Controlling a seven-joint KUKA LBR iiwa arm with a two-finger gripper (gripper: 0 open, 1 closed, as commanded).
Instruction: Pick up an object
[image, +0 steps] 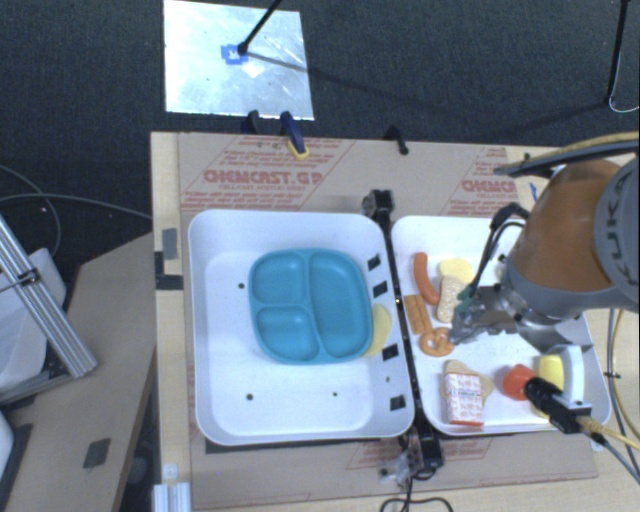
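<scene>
Hovering my pincer (462, 330) just above the pretzel (436, 344), grip state I cannot tell, I fear nudging the neighbouring sausage (426, 277) into a miss.

The arm (585, 235) enters at the view's three o'clock edge as a broad, rounded body, its upper segment a dull orange-brown band and the segment beneath it smooth grey; dark letters run along the pale casing at the far three o'clock edge, too cropped to read. A thin black cable (493, 245) loops off the wrist toward nine o'clock, and a pale yellowish hose (575, 152) arcs over the arm at twelve o'clock. The gripper (467, 322) is a compact assembly of dark grey metal parts at the wrist's nine o'clock end.
</scene>
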